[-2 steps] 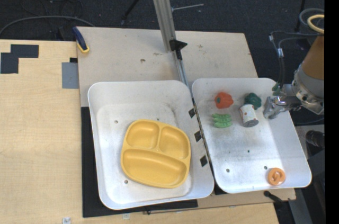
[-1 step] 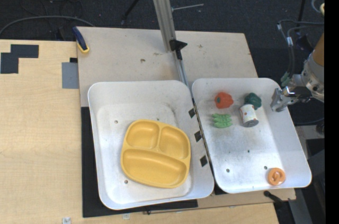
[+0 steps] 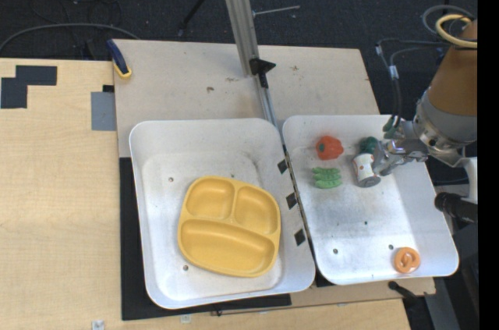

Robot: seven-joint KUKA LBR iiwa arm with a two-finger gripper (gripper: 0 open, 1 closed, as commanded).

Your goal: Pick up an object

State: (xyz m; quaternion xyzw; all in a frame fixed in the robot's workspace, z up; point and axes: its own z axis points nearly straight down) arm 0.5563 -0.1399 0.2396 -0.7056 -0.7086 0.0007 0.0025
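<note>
In the right bin [image 3: 366,243] lie a red round object [image 3: 329,147], a light green object [image 3: 327,178], a dark green object [image 3: 368,143], a small white cylinder [image 3: 364,169] and an orange ring [image 3: 405,260]. My gripper [image 3: 386,158] hangs low over the bin's upper right part. It is just right of the white cylinder and below the dark green object. The grey arm with its orange band [image 3: 456,86] reaches in from the right edge. I cannot see whether anything is held.
The left bin [image 3: 156,165] holds a yellow divided plate [image 3: 230,225]. A metal post [image 3: 242,16] rises behind the seam between the bins. A wooden tabletop [image 3: 54,188] lies to the left, and cables run across the dark floor behind.
</note>
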